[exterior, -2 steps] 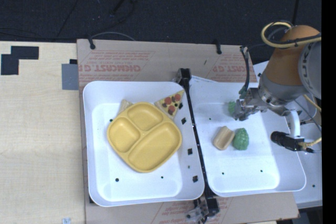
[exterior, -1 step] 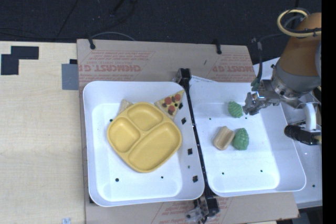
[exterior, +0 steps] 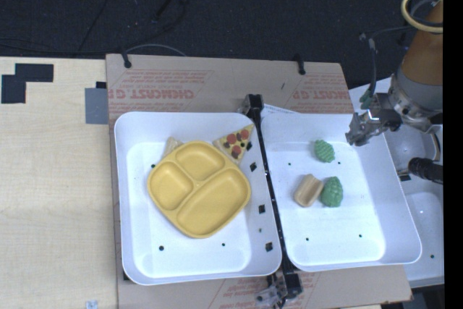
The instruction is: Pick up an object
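In the right bin [exterior: 362, 246] lie a small green bumpy piece [exterior: 324, 150], a tan bread-like piece [exterior: 307, 190] and a larger green piece [exterior: 332, 192] touching its right side. My gripper [exterior: 359, 132] hangs over the bin's upper right part, to the right of the small green piece and apart from it. Nothing shows between its fingers. The left bin [exterior: 137, 242] holds a yellow divided plate [exterior: 200, 189] and a toy pizza slice [exterior: 237, 142] at the plate's upper right edge.
A black divider [exterior: 262, 177] runs between the two bins. Both bins rest on a cardboard sheet [exterior: 217, 87]. The arm [exterior: 419, 76] comes in from the upper right. A light wooden surface [exterior: 51, 192] lies to the left.
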Controlling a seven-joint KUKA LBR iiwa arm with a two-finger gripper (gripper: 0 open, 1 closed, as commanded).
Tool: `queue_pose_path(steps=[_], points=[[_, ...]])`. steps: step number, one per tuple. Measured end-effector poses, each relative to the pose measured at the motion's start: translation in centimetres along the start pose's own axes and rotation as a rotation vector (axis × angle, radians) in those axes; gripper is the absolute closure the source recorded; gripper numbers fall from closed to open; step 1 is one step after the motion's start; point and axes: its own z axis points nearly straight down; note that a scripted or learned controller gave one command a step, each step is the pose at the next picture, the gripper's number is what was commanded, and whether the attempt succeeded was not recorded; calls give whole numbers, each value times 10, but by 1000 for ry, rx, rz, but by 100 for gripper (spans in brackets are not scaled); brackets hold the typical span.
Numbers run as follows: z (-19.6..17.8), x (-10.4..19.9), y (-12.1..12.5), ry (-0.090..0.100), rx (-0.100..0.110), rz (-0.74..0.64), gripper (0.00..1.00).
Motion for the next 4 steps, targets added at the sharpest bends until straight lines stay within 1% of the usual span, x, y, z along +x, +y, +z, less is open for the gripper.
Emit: queue_pose_path(steps=[1,2,3,4], points=[[11,49,-7,4,8,-2,100],[25,94,-24,3,10,-1,100],[17,139,-42,4,8,-3,100],[21,181,-52,3,10,-2,100]])
